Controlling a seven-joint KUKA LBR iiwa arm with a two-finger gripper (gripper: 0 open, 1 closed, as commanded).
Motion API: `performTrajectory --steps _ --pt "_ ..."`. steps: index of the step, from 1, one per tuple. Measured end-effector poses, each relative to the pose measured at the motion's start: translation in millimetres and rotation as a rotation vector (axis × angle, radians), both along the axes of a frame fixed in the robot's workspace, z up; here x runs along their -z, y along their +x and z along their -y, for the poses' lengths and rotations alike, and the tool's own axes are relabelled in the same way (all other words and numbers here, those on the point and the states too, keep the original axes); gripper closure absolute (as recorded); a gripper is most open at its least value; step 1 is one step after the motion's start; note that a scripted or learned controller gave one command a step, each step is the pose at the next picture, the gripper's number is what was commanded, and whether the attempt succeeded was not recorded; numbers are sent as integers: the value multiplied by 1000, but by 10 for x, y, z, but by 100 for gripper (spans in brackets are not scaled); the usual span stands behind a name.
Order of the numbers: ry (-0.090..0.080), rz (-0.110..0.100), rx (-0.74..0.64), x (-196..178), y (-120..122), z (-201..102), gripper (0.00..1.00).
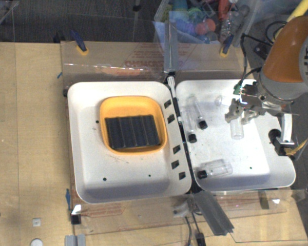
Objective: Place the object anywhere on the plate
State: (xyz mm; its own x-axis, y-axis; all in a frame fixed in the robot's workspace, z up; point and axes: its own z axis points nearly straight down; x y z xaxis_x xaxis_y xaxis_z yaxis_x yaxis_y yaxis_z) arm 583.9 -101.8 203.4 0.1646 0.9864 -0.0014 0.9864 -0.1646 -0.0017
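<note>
A yellow plate [109, 109] lies in the left bin [87, 173], and a dark ribbed block [132, 131] rests on it. Several clear tubes with black caps lie in the right bin [256, 170]: one near the divider [197, 114], one just below it [188, 130], one at the front [214, 168]. Another clear tube [237, 129] lies right of the bin's middle. My gripper [239, 113] hangs low over the upper end of that tube, and I cannot tell whether it touches it.
A black-tabbed divider [174, 137] runs between the two bins. Behind them stands a clear box of colourful toys [205, 12]. The grey and orange arm [290, 55] covers the right bin's far right corner. A small clear piece [219, 101] lies near the bin's back.
</note>
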Motion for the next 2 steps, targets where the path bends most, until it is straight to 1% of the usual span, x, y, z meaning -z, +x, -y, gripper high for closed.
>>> performTrajectory --steps 1,2 --pt "-1 3 -146 168 511 -65 100" --pt "-1 4 -291 114 804 -397 100"
